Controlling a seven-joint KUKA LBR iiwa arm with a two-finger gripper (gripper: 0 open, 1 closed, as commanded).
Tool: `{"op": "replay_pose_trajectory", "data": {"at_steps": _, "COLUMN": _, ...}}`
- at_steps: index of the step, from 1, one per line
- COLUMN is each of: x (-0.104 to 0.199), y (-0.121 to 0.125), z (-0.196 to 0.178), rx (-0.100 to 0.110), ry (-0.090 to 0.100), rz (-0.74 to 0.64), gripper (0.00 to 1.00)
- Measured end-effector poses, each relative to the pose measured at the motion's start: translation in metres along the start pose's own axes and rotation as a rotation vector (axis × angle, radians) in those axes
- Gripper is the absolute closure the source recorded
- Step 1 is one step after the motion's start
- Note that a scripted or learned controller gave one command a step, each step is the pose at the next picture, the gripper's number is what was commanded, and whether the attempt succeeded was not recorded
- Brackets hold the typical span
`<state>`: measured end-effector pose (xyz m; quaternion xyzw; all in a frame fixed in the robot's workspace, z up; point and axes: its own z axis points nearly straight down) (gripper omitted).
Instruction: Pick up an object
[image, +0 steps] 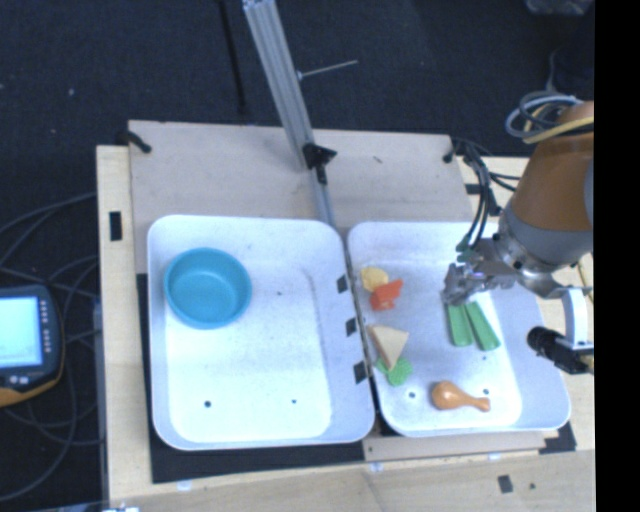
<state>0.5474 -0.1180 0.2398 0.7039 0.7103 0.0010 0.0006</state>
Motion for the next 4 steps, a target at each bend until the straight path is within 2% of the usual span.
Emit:
{"op": "replay_pose_trajectory", "data": {"at_steps": 3, "x": 0.14, "y": 0.054, "z": -0.008, "rx": 0.001, "ry": 0.0, "rz": 0.001, "gripper": 1.0}}
{"op": "replay_pose_trajectory", "data": {"at_steps": 4, "x": 0.179, "y": 0.077, "z": 0.003, "rx": 0.002, "ry": -0.002, "rz": 0.002, "gripper": 1.0}}
